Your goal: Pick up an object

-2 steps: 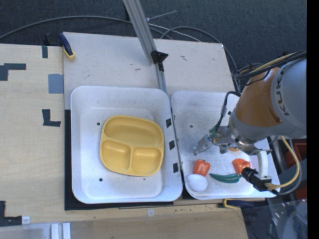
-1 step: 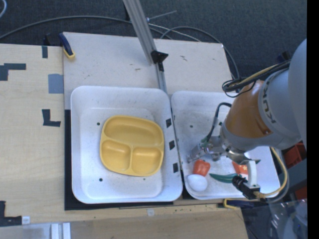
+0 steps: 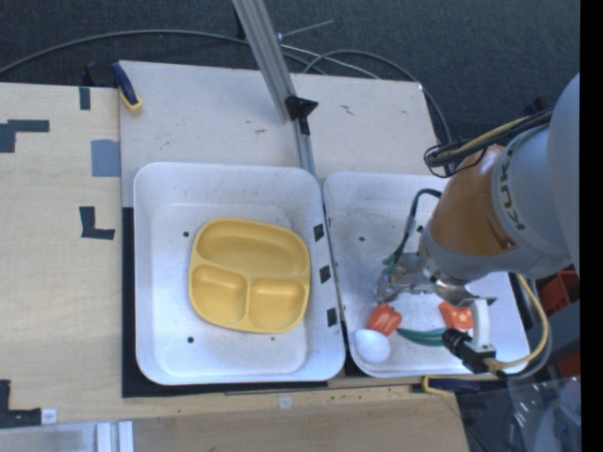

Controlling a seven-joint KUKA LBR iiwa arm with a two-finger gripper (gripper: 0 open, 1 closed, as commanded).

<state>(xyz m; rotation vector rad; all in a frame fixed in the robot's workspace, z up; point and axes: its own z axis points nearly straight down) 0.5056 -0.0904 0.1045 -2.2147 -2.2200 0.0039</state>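
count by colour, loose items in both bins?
Yellow: 1, the divided plate in the left bin
Orange: 2, one piece by the egg, one piece further right, in the right bin
White: 1, the egg
Green: 1, the thin green item
Total: 5

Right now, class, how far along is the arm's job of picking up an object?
Done: the arm has reached into the right bin, its gripper low near the orange object and white egg-like object. In hand: nothing visibly held. Left: grasping and lifting one. The yellow divided plate sits in the left bin.
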